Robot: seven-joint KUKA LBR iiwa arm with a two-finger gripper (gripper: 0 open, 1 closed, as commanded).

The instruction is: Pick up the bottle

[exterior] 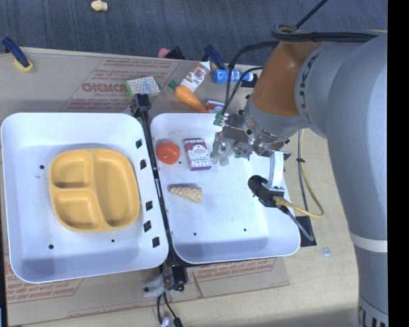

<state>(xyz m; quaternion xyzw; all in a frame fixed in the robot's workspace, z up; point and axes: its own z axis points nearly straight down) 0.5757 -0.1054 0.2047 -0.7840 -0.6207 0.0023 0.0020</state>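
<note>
Nearest, the right bin (pixel 225 247) and left bin (pixel 27 251) sit side by side on cardboard (pixel 88 80). In the left bin a yellow divided plate (pixel 94 189) lies flat, left of the middle. In the right bin a cone (pixel 186 193) lies on its side toward the left wall; farther back, a tomato (pixel 167 152) sits by that wall with a small red carton (pixel 197 154) just to its right. The gripper (pixel 221 157) points down at the bin floor just right of the carton; whether it touches the carton, and whether it is released or clenched, cannot be told, and nothing shows in its grasp. The arm (pixel 347 114) comes in from the right as a thick grey link, bends at the orange band (pixel 283 80) above the bin's far right corner, and turns its wrist down and left. Beyond the right bin's far rim a carrot (pixel 190 99) lies on the cardboard. The bottle (pixel 195 76) lies tilted just behind the carrot, outside both bins and well apart from the gripper. A checkered packet (pixel 142 86) lies to its left.
</note>
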